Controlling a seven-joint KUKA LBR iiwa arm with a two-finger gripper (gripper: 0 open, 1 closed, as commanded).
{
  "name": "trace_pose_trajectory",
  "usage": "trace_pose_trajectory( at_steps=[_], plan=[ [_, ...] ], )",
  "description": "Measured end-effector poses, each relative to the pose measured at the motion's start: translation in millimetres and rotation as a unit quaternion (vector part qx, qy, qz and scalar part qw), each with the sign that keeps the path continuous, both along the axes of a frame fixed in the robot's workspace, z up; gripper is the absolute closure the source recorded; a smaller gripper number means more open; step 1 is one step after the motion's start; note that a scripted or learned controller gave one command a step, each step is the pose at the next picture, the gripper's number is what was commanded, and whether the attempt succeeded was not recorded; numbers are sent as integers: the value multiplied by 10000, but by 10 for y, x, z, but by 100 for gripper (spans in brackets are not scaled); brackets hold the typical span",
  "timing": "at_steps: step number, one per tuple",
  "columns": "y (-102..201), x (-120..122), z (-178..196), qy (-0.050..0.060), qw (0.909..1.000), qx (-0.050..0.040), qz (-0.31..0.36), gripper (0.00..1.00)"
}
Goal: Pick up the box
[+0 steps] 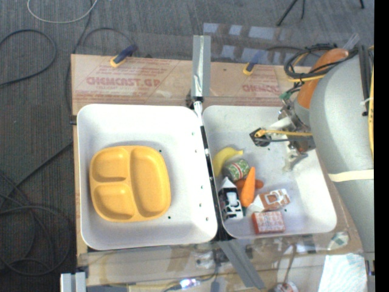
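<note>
A red box [268, 222] lies flat near the front edge of the right bin [316, 215]. Just behind it sits a smaller orange and white box [275, 199]. My gripper [292, 160] hangs over the back right part of that bin. It is behind and to the right of both boxes and apart from them, with nothing seen in its grasp. The grey arm [346, 120] covers the bin's right side.
A banana [223, 158], a green can [237, 169], a carrot [247, 187] and a black and white pack [230, 204] crowd the right bin's left side. A yellow divided plate [129, 182] lies in the left bin [103, 120].
</note>
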State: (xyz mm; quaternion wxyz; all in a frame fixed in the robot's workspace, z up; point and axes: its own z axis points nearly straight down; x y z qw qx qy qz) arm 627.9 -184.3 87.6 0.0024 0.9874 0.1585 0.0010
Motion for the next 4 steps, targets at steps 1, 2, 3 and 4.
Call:
trace_pose_trajectory(
  at_steps=[1, 2, 3, 4],
  plan=[
    [-6, 1, 102, 8, 10000, -21, 11, 100],
    [-363, -848, 45, -42, 9994, 40, 337, 100],
    [258, -1412, 45, -46, 9984, 1, -570, 100],
    [594, -1410, 48, -134, 9992, -230, 282, 100]
  ],
)
